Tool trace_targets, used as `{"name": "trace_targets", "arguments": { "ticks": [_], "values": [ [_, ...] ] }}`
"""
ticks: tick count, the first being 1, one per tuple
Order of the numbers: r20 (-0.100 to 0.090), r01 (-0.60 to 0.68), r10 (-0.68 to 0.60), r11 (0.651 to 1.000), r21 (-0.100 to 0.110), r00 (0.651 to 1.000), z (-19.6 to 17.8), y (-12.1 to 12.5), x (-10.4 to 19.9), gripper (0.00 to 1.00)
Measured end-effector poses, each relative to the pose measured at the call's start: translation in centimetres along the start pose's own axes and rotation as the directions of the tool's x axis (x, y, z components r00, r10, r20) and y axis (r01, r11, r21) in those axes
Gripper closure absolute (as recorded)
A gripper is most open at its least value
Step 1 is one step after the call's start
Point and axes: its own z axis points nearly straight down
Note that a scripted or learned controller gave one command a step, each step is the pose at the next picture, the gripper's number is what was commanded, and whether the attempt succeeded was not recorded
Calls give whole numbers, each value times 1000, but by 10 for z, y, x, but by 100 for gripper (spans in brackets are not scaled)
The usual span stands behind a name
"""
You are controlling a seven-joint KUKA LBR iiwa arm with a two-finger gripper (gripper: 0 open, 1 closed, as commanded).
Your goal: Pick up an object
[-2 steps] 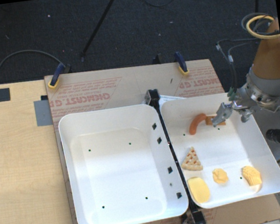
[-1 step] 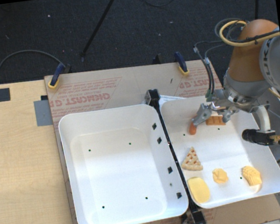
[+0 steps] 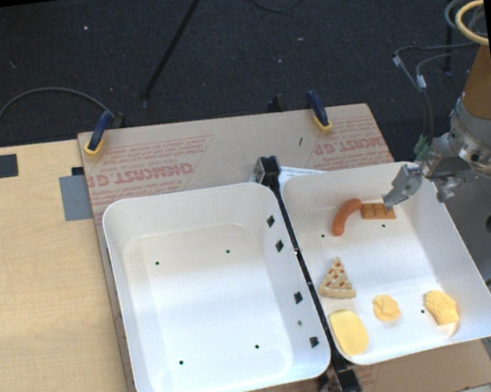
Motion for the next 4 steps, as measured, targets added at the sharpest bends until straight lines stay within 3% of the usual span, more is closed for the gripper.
{"name": "trace_targets", "arguments": {
  "ticks": [1,2,3,4],
  "values": [
    [-3,3,-3,1000,13,1000,58,58,18,0],
    [-3,4,-4,1000,15,1000,154,76,26,0],
    [2,-2,2,1000,0,1000,52,76,-47,0],
    [-4,5,-5,1000,14,1000,192,76,24,0]
  ]
}}
